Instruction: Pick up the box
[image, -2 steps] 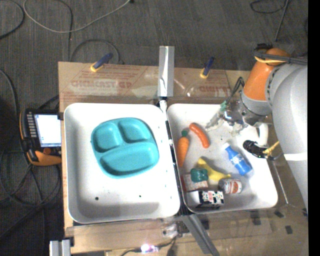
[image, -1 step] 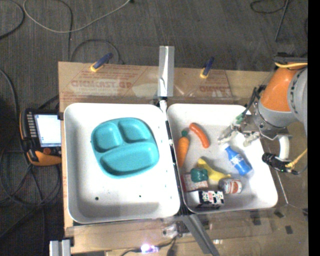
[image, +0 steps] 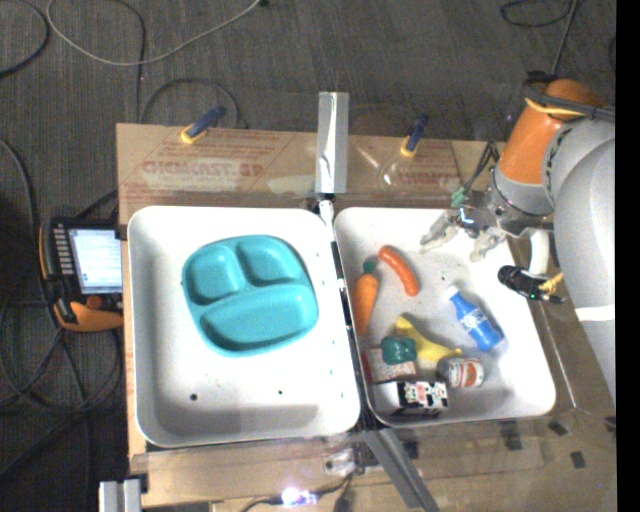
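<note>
The box (image: 423, 395), small and printed in black, white and red, lies at the front edge of the right bin (image: 520, 400). It touches a brown packet (image: 383, 368) and sits beside a small can (image: 463, 373). My gripper (image: 460, 238) hangs over the bin's far right corner, well behind the box, about a bin's length away. Its two pale fingers (image: 436, 234) are spread apart, open, and nothing is between them.
The right bin also holds an orange-red sausage (image: 398, 268), a carrot (image: 365, 297), a blue bottle (image: 475, 320), a yellow toy (image: 428, 343) and a green piece (image: 398, 350). A teal divided plate (image: 250, 292) lies in the left bin (image: 160, 400). A tablet (image: 85, 262) sits at the left.
</note>
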